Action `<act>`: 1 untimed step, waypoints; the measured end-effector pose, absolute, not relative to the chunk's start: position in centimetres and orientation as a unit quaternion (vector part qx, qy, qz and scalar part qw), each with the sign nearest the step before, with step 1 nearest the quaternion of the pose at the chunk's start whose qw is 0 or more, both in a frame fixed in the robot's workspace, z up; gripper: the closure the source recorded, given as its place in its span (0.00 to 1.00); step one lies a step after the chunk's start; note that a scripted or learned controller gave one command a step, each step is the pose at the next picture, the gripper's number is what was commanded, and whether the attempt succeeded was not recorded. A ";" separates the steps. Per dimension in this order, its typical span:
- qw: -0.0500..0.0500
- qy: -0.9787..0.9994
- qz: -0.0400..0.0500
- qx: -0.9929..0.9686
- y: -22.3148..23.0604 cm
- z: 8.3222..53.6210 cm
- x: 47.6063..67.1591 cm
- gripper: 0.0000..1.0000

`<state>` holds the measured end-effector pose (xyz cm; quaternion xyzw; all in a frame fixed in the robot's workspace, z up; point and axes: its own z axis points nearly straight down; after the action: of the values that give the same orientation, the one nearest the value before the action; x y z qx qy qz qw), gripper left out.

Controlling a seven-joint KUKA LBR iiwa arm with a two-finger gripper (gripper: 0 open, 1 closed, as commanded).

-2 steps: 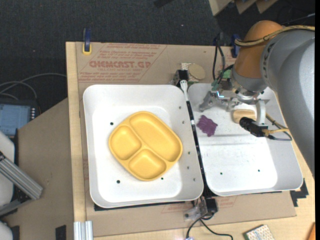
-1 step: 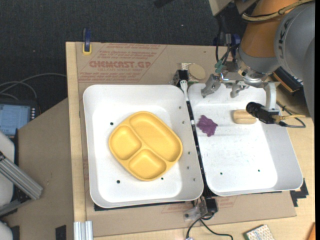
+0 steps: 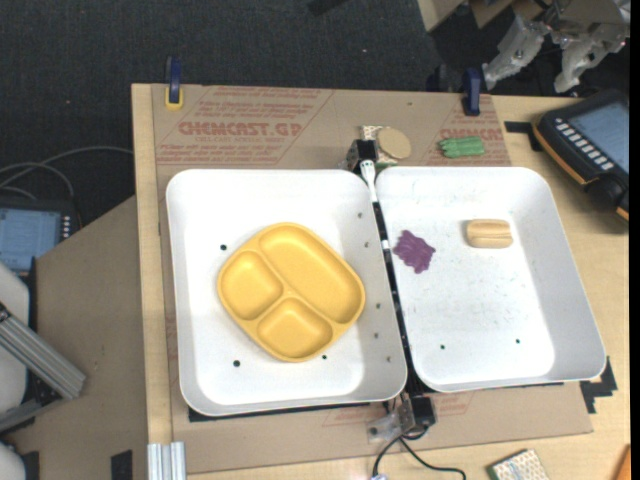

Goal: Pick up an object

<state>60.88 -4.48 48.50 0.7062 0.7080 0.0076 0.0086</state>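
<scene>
Nearest, the yellow divided plate lies flat in the left bin, turned at a slant, its three compartments facing up. It is the one thing in that bin, and its broad, low shape probably offers little but the rim to grip.

Just right of the plate, past the seam where the two bins meet, the right bin holds two small loose things. The purple scrap lies closest to the plate. The tan block sits further right, well apart from it. Either looks like a likely pick, being small and clear of the walls. The block looks the firmer choice.

Beyond the plate, on the tabletop behind the bins, lie a round tan disc and a green piece, both outside the bins. Two blue clamps grip the far edge, presumably to keep the board from shifting.

Farthest from the plate, up and to the right, the gripper hangs off the board, holding nothing I can make out. Whether it is spread or pressed together I cannot tell.
</scene>
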 end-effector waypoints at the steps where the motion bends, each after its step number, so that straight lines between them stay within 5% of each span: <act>1: 0.004 0.708 0.002 0.707 -4.5 48.4 60.9 1.00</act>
<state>60.95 -4.46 48.44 0.7067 0.7075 0.0017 0.0037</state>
